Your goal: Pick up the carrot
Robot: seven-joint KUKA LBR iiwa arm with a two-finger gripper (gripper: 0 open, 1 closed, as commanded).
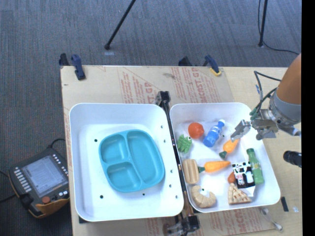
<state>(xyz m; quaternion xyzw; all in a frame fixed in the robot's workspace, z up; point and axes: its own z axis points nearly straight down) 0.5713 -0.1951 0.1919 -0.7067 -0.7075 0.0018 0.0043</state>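
Observation:
A small orange carrot (230, 146) with a dark green stub lies tilted in the right bin (273, 181), its upper end right at the tip of my gripper (239, 132). The gripper reaches in from the right, over the bin's upper right part. A longer carrot (217, 166) with a green top lies flat in the middle of the same bin, well below and left of the gripper.
The right bin also holds a red tomato (196, 130), a blue bottle (213, 133), a green bottle (255, 165), green lettuce (184, 143), bread pieces (203, 196) and a waffle (238, 194). A blue divided plate (131, 160) lies in the left bin (83, 132).

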